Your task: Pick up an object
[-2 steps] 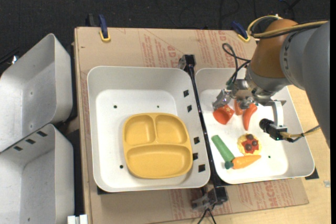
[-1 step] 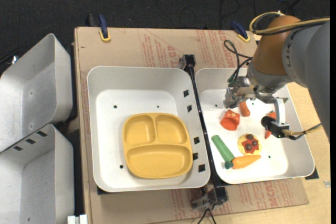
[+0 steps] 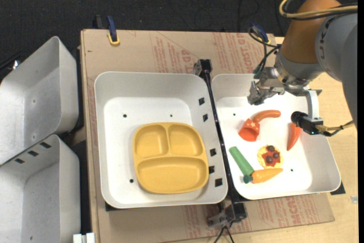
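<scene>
Since the arm (image 3: 318, 37) comes in from the right and hangs over the right bin (image 3: 324, 179), its bulk covers that bin's back corner; the pincer (image 3: 260, 94) is a small dark lump from up here and I honestly can't tell how it's set. Nothing visible is caught in it.

There are 5 toy foods in that bin: an orange sausage (image 3: 265, 115) just in front of the pincer, close but apart; a red pepper piece (image 3: 249, 130) touching the sausage's near end; a red chili (image 3: 294, 136) off to the right; a green cucumber (image 3: 240, 161) towards the front; a carrot (image 3: 266, 176) at the front edge; between them sits a small yellow thing with dark blobs (image 3: 269, 155), too small to name.

The left bin (image 3: 108, 122) holds a yellow 3-section plate (image 3: 170, 157).
</scene>
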